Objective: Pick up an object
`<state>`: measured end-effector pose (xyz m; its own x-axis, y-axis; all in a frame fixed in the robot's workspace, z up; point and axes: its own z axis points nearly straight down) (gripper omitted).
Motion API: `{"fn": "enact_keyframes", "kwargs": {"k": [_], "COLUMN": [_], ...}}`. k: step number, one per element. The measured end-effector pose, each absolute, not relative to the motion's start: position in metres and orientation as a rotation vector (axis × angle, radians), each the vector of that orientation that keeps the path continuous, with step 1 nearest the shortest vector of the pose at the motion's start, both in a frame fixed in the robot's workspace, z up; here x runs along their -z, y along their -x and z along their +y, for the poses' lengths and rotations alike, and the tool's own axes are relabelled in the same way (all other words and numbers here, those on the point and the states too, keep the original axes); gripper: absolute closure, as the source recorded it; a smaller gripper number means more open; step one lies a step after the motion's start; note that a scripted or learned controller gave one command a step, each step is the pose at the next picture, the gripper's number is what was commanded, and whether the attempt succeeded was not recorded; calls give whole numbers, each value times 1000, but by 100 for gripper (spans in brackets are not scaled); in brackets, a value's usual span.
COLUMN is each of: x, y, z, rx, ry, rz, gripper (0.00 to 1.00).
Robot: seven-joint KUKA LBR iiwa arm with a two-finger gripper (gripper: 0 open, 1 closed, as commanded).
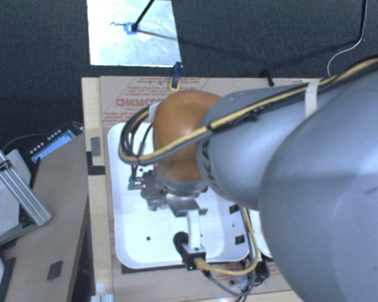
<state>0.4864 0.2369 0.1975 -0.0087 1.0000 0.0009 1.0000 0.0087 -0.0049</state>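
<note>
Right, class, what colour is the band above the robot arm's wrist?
The band is orange, clearest in the camera view.

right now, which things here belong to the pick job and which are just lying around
Job:
- end effector, low over the white bin
- small dark pieces in the bin, too small to identify

Lying about:
- silver sheet
- printed cardboard under the bin
- metal rail
- dark device with a blue strip

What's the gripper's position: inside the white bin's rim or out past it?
Inside: the gripper hangs over the floor of the white bin, within its rim. Whether it touches the floor, cannot tell.
</note>
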Motion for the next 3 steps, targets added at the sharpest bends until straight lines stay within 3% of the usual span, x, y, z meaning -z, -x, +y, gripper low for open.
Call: {"fn": "enact_keyframes", "kwargs": {"k": [1,2,3], "x": [-335,-499,-538], "y": [-488,-487,-487], "z": [235,205,209], "rx": [24,30,10], "ry": [2218,2221,2215], "rz": [-2231,-2232,-2231], "gripper": [100,100,100]}}
